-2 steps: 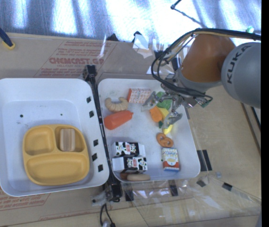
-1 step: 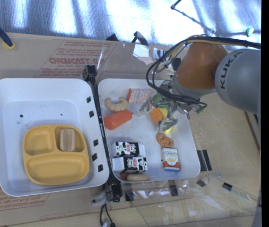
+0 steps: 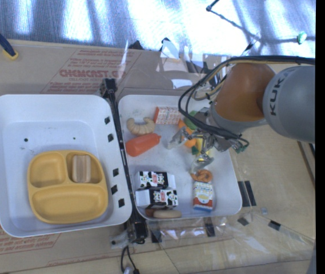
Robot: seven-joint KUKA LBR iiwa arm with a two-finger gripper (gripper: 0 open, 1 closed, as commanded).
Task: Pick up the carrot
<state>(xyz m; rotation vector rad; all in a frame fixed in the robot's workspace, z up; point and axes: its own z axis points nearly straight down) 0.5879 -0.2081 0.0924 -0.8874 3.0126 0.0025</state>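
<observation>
End effector (image 3: 199, 143) beside carrot (image 3: 142, 145)

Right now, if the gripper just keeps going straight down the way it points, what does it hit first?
Most likely the small orange-green clutter in the right bin, directly under the gripper, not the carrot, which lies apart to the left. Depth is hard to judge from this slanted view.

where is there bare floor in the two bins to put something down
Left bin: bare white floor above and left of the yellow tray. Right bin: crowded; a small bare strip lies between the carrot and the milk cartons. The gripper hangs over the clutter at its right.
</observation>
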